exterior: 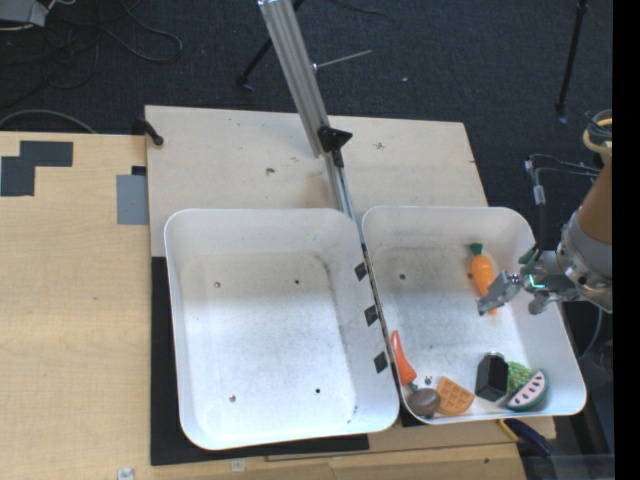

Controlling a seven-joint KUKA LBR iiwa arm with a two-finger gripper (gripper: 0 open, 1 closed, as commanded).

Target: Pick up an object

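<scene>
In the right bin, a small orange carrot toy with a green top lies near the right wall. My gripper hangs over that bin's right edge, just below and to the right of the carrot. It is open, its left finger close beside the carrot's lower end, and nothing sits between the fingers. Along the bin's front lie a red chili, a brown round piece, a waffle piece, a black block and a watermelon slice.
The left bin stands beside the right one, joined by a divider with black clips. A slanted aluminium post rises behind the bins. A wooden table lies to the left.
</scene>
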